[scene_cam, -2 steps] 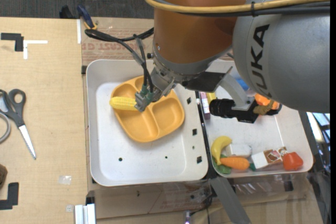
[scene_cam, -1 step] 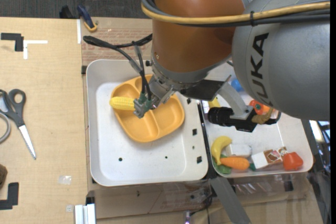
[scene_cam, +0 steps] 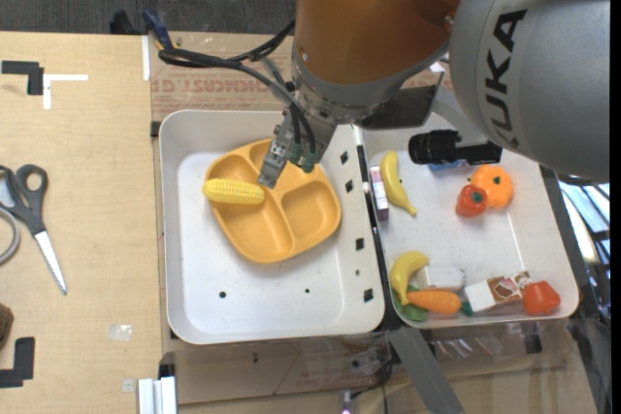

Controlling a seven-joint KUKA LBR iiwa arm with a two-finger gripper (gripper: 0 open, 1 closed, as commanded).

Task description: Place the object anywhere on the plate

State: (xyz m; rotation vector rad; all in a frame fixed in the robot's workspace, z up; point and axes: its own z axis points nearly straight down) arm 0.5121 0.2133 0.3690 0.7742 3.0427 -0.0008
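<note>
One ear of corn (scene_cam: 234, 192) lies on the yellow divided plate (scene_cam: 291, 228) in the left bin (scene_cam: 194, 305), resting across the plate's left rim with its tip pointing toward the hand (scene_cam: 275, 168). The hand hangs just above the plate's upper compartment, close to the corn's right end; whether it is apart or together cannot be told from this slant. By its look the corn is a light, hollow plastic toy: stiff, smooth and somewhat slippery, rounded enough to roll, and not fragile. The surest hold would probably be across its middle, squeezing the narrow width rather than the length. Counting the rest: two white bins, one plate, one corn. The right bin (scene_cam: 543, 208) carries two bananas (scene_cam: 393, 181), one upright near the divider and one curled lower down, one orange pumpkin-like toy (scene_cam: 493, 186) with a red piece touching it, one carrot (scene_cam: 434, 302), one boxy packet (scene_cam: 497, 292) and one red item (scene_cam: 541, 298). One pair of scissors (scene_cam: 37, 218) lies on the table (scene_cam: 87, 305) to the left.
</note>
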